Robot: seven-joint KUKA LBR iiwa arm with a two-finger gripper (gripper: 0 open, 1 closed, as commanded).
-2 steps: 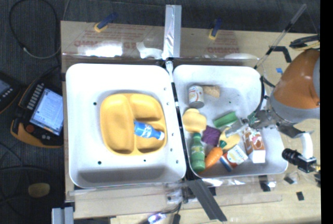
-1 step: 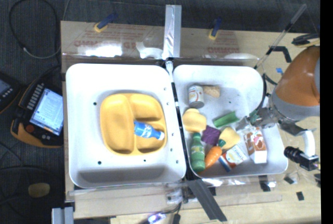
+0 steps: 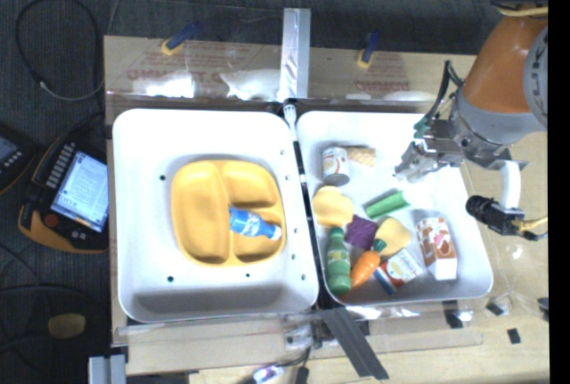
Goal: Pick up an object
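Note:
My gripper hangs over the upper right part of the right bin, beneath the orange-banded wrist. No object shows between its tips. Below and left of it lie a green block, a purple piece, a yellow piece, a small can and a tan bread-like item. Further down sit a green bottle, a carrot and a red-and-white carton.
The left bin holds a yellow divided tray with a blue-and-white bottle lying in it. A divider ridge separates the bins. A black handheld pendant lies off the bench to the left.

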